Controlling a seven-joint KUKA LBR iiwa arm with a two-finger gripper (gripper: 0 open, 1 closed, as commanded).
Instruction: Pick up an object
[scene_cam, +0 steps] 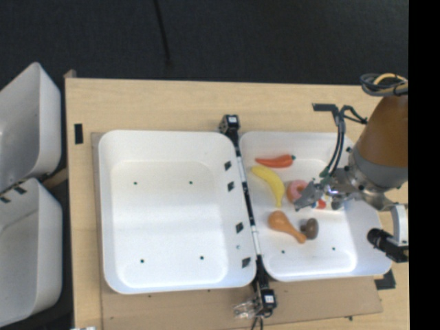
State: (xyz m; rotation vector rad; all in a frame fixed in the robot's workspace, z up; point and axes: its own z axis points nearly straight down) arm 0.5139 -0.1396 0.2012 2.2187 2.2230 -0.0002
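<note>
Camera view has the gripper (309, 199) low in the right bin (344, 263), over a pink toy (297, 189) beside the banana (270, 182); its grip state I cannot tell. That toy looks light, smooth and slippery, best pinched across its middle. Chilli pepper (275, 161), drumstick (285, 225) and brown lump (311, 228) share this bin.

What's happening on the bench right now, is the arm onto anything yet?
The grey KUKA arm with the orange band is reaching into the right-hand shallow white bin, its gripper down over a pink rounded object. Nearby lie a red chili pepper, a yellow banana, an orange-brown drumstick-shaped toy and a small dark brown lump. Whether it has gripped anything can't be told. The left-hand white bin sits alongside.
</note>
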